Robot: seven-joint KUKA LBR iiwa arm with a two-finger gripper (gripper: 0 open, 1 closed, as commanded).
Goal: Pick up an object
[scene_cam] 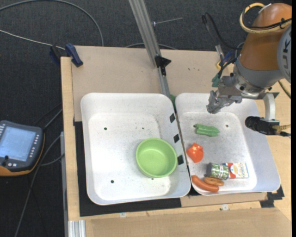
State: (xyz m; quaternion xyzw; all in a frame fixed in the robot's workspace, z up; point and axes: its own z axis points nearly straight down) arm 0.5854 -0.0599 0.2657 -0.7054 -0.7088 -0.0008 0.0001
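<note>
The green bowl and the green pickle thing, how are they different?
The bowl is pale lime green; the pickle-shaped toy is darker green. The bowl is round, hollow and much bigger; the pickle is small, long and solid. The bowl sits alone in the left bin; the pickle lies on its side in the right bin with other toys, close below the pincer. Both are green and rest on a bin floor, untouched.

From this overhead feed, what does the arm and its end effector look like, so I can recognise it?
The arm is bulky and rounded, with a broad orange band above a grey wrist section. A yellowish cable loops over its top. The end effector is a small grey metal assembly with dark wiring beside it.
</note>
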